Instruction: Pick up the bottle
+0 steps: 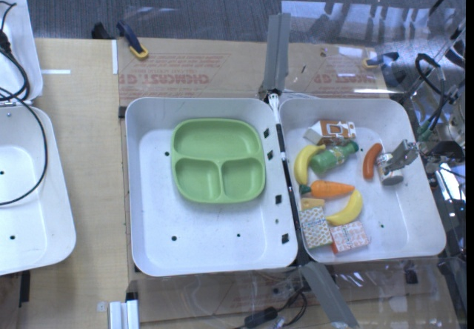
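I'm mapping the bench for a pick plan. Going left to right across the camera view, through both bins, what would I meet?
Green tray → upper banana → green bottle → red sausage → gripper

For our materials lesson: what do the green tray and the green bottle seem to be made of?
Green tray: probably moulded plastic, matte, going by its even colour and rounded compartments. Green bottle: likely plastic too, slightly glossy with faint highlights, though too small to be sure.
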Robot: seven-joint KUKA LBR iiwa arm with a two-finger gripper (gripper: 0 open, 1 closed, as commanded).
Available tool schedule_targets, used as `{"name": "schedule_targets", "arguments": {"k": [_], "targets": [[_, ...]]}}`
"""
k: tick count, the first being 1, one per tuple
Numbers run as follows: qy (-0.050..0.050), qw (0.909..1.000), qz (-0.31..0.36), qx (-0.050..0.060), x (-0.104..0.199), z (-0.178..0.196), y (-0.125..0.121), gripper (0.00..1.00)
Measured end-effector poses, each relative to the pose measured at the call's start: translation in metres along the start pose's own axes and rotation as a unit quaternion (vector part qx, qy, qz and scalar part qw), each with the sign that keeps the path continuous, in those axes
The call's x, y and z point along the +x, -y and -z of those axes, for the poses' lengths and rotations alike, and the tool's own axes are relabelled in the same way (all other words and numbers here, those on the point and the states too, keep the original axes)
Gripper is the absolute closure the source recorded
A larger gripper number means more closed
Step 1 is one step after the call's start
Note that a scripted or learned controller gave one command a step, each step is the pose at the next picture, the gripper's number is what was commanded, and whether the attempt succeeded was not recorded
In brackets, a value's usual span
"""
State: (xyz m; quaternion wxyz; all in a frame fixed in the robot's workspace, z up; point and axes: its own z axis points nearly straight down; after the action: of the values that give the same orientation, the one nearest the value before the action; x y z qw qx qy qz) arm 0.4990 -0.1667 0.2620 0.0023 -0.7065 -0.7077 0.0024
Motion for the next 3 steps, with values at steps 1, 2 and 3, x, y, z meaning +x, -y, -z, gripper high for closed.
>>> {"name": "schedule_targets", "arguments": {"k": [1,2,3], "targets": [[0.000,0.9970,-0.078,0.001,0.045,-0.135,-0.039,0.00],[0.000,0.9968,-0.080,0.004,0.043,-0.130,-0.039,1.00],[0.000,0.9843,-0.177,0.005,0.050,-0.175,-0.152,1.00]]}}
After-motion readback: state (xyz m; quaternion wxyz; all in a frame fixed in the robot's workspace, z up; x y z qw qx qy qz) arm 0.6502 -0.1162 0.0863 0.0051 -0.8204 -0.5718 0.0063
